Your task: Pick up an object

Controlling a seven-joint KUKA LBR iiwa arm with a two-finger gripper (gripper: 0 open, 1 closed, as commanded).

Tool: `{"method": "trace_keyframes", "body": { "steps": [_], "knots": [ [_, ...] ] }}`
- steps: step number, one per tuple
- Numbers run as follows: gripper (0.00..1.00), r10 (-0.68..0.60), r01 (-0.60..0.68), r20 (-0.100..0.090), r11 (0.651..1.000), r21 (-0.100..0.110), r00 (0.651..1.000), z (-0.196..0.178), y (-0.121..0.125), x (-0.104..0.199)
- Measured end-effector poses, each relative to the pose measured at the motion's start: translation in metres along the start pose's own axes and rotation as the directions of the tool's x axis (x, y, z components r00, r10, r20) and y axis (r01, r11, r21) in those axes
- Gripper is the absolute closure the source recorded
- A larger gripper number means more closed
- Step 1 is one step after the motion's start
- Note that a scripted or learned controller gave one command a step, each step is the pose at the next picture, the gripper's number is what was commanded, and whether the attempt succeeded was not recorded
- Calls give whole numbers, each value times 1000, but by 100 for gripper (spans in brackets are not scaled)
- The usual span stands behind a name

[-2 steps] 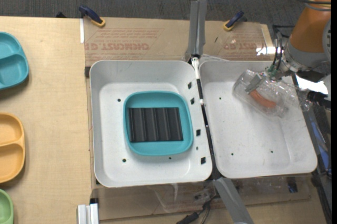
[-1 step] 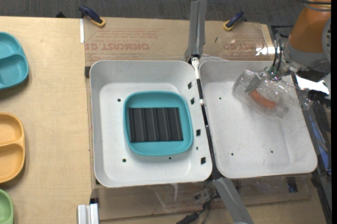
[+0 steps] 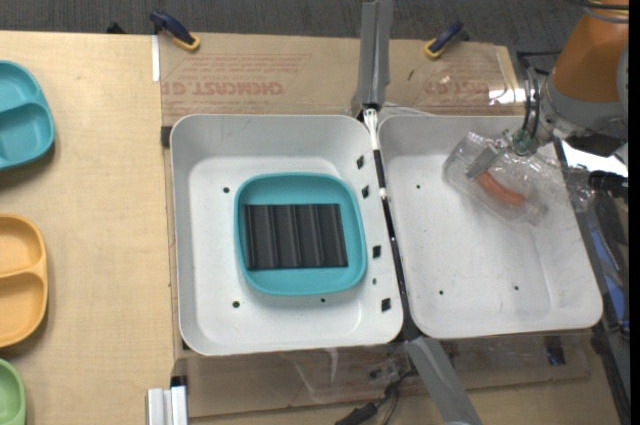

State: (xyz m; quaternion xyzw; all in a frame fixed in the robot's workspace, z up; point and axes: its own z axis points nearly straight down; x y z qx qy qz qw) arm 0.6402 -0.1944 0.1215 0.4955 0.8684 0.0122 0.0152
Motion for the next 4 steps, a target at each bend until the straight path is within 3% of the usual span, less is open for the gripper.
{"method": "trace_keyframes", "body": {
  "steps": [1, 3, 4],
  "knots": [
    [0, -17, 17, 14, 1000, 9, 1000, 7, 4, 15],
    [0, -26, 26, -10, 999, 31, 1000, 27, 9, 24],
    [100, -25, 25, -10, 999, 31, 1000, 18, 9, 24]
  ]
}}
